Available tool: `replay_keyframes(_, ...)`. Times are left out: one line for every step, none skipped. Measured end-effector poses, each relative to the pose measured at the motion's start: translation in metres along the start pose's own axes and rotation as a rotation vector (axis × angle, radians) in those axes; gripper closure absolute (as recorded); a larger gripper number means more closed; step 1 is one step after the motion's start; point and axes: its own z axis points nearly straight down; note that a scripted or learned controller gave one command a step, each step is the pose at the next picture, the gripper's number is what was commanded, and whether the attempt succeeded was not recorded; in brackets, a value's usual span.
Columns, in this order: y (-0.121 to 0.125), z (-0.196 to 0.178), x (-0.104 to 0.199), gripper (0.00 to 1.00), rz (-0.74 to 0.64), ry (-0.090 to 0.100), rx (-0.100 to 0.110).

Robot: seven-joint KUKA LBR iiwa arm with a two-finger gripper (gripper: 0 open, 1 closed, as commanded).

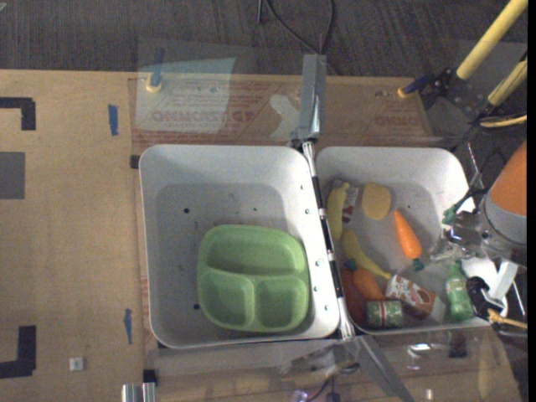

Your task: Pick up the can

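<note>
Left of end effector [459, 239] — can [384, 312], apart

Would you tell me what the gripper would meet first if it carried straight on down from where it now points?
Probably the green bottle at the right bin's right wall, just below the gripper; depth is unclear from this slanted view.

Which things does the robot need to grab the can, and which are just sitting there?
Needed:
can, lying at the front of the right bin
gripper, at that bin's right edge

Just sitting there:
green plate in the left bin
carrot
two bananas
green bottle
</note>
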Motion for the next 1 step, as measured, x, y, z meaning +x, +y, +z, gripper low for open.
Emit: replay_keyframes(-0.0116, -0.0322, 0.0, 1.0, -0.276, 0.001, 0.001)
